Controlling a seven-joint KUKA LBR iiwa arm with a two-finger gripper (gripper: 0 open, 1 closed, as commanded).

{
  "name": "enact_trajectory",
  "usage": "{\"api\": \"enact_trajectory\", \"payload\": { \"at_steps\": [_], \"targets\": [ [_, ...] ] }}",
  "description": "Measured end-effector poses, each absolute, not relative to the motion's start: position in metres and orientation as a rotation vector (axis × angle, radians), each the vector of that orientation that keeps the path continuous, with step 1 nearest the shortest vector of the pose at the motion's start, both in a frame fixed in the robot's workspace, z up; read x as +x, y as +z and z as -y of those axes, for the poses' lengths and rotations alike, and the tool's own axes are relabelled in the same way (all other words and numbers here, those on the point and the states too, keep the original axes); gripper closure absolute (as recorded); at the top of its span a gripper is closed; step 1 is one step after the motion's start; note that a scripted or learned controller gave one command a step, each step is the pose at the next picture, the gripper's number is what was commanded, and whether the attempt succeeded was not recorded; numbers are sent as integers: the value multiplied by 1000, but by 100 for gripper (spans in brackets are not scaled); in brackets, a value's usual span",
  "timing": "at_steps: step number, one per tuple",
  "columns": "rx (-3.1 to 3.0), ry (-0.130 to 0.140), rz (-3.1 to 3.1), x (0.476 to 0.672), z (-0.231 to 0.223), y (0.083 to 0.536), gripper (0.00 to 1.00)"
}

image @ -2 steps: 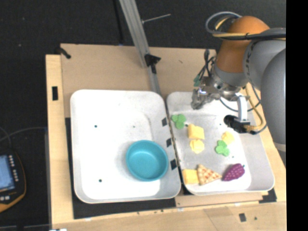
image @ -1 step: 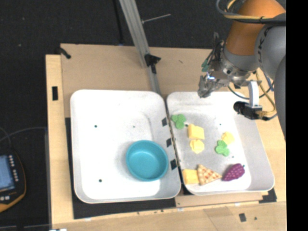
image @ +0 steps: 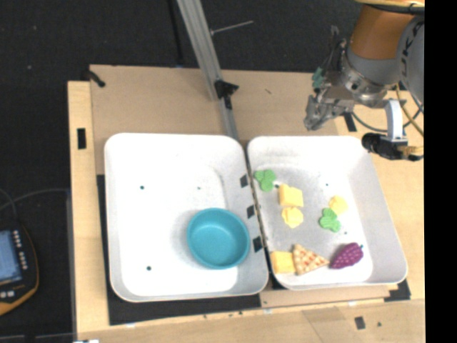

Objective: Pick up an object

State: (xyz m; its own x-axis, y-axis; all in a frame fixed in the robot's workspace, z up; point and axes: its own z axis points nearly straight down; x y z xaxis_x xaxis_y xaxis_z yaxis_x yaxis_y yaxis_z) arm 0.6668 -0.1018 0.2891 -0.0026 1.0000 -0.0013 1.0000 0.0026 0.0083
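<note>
The right bin [image: 357, 159] holds several small toy foods: a green piece [image: 265, 180] near its left wall, two yellow pieces [image: 290, 195] [image: 292, 216] in the middle, a small yellow piece [image: 338, 205] over a green one [image: 330, 222], purple grapes [image: 346, 256], a pizza slice [image: 308, 259] and a yellow block [image: 282, 262] at the front. My gripper [image: 316, 118] hangs above the bench behind the right bin's far edge, apart from every object, with nothing seen in it.
The left bin [image: 143, 170] holds a blue bowl [image: 217, 237] near its front right. A grey metal pole [image: 203, 45] slants up from between the bins' far ends. Bare wooden bench lies behind both bins.
</note>
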Motion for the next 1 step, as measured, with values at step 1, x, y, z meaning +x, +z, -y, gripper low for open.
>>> {"api": "enact_trajectory", "payload": {
  "at_steps": [1],
  "targets": [
    [2215, 1, -2228, 651, 51, 287, 100]
  ]
}}
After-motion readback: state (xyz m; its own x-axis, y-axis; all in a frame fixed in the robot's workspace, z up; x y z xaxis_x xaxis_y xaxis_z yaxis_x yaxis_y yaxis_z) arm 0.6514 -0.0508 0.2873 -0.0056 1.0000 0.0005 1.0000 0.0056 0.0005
